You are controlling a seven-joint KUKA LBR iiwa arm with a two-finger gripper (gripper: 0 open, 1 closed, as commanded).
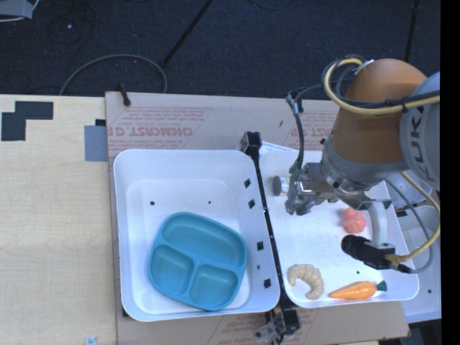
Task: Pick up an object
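Red print is seen on the cardboard sheet (180,124) under the two bins, running upside down & mirrored along its far edge; letters are approx. legible as a brand-type word, but exact reading can't be confirmed. More faint red print is seen on the same cardboard at the near edge, too small to be read. A partial white "KU" is seen on the arm's grey housing (431,131) at the right. No other text/nos. can be read.
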